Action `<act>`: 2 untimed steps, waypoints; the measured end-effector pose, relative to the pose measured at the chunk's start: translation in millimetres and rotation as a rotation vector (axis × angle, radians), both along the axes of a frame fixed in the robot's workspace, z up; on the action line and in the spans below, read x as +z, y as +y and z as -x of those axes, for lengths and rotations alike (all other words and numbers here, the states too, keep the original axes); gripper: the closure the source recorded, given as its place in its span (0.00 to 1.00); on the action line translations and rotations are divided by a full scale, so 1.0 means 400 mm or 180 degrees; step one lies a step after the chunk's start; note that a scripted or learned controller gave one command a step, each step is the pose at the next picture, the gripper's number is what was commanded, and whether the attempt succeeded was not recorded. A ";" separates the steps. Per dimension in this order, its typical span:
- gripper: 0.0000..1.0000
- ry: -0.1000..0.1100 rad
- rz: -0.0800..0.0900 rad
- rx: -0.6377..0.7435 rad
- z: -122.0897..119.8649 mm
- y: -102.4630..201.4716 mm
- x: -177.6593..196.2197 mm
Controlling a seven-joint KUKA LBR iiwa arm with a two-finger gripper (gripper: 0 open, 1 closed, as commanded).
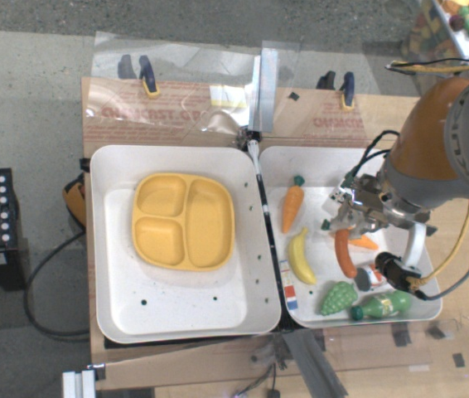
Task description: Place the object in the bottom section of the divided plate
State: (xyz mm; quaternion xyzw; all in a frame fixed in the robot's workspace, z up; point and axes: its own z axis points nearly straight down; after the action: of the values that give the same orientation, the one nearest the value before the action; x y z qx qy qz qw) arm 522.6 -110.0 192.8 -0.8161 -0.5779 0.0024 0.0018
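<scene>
The gripper (346, 214) is low over the right bin (433, 305), right among the toy food, and from this angle it's impossible to tell how it is set or whether anything is caught in it. Touching or just beneath it lies a red-orange sausage-like piece (345, 254), long axis running roughly top to bottom of the view, tilted a little; that looks like the likeliest pick, though that's a judgement. A carrot (292, 207) sits to its left, a banana (301, 257) just below that, with broccoli (336, 298) and a green bottle-shaped toy (384, 307) along the bin's near edge. The yellow divided plate (184, 221) waits in the left bin (110, 305), well apart to the gripper's left. Whichever piece comes up, the carry runs leftward across the wall between the bins, towards the plate's lower compartment
</scene>
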 end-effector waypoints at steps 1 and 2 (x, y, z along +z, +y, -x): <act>1.00 -0.0002 0.0001 0.0775 -0.144 0.197 -0.008; 1.00 -0.0003 0.0002 0.0974 -0.189 0.393 0.008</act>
State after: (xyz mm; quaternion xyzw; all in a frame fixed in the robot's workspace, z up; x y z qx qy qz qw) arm 598.2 47.3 195.9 -0.7185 -0.6955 0.0025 0.0009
